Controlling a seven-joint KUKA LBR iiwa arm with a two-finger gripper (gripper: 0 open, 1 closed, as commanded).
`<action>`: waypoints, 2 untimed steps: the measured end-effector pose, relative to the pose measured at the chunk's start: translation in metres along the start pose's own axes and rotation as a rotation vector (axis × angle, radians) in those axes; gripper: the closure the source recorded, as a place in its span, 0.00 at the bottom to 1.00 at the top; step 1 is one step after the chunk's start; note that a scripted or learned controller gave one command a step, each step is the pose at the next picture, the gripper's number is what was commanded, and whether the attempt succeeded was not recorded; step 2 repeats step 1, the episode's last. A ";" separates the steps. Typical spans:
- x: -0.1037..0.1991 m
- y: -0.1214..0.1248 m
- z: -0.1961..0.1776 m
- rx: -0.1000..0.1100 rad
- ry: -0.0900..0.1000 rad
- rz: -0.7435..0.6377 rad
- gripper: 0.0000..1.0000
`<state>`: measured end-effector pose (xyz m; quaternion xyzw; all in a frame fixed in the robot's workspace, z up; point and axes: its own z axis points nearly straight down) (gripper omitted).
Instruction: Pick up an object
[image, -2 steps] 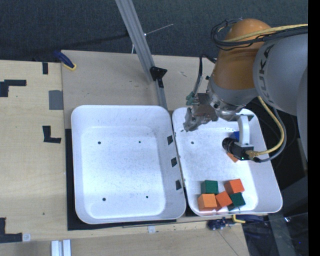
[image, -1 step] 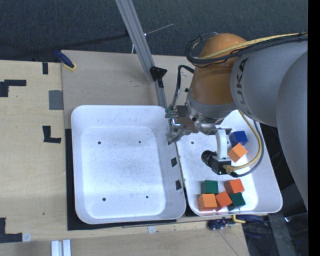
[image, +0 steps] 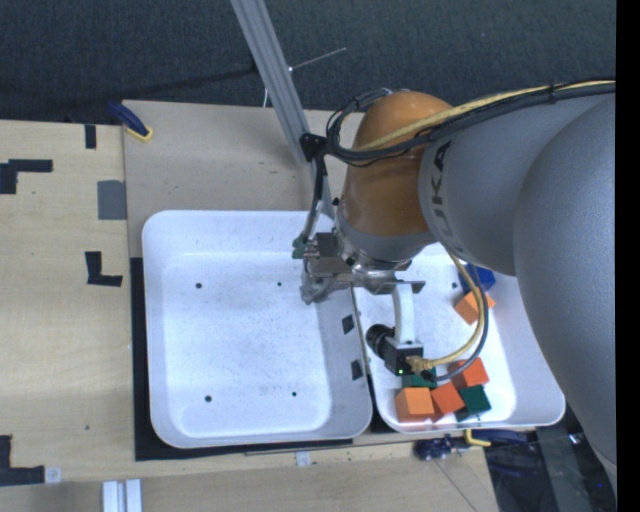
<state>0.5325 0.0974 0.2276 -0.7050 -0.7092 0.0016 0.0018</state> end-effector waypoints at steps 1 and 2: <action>-0.003 0.001 -0.001 -0.002 0.000 0.003 0.00; -0.003 0.001 -0.001 -0.002 0.000 0.003 0.00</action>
